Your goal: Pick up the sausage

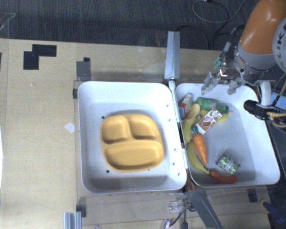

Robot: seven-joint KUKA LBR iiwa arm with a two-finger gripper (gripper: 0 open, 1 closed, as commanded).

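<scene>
The right bin (257, 147) is taken as the landmark, and the scene is read from its left outward. To its left, touching along a shared rim, the left bin (88, 142) is seen, and a yellow 3-compartment tray (132, 141) is held in it. Inside the right bin, against its left wall, 2 bananas (189, 142) are laid lengthwise, with a carrot (200, 148) resting over them and a small juice carton (208, 120) just above the carrot. The sausage (223, 178) is found at the near edge of the right bin, lying flat just beside the lower banana's tip and just below a green-and-white packet (227, 164). The gripper (222, 80) is held above the far rim of the right bin, well apart from the sausage; nothing is seen between its spread metal parts, and how far it is parted cannot be told. A miss is judged likely if the descent is made too near the bin's wall, where 1 finger could be blocked by the rim. The banana or the packet could also be caught instead, since both are crowded against the sausage.
</scene>
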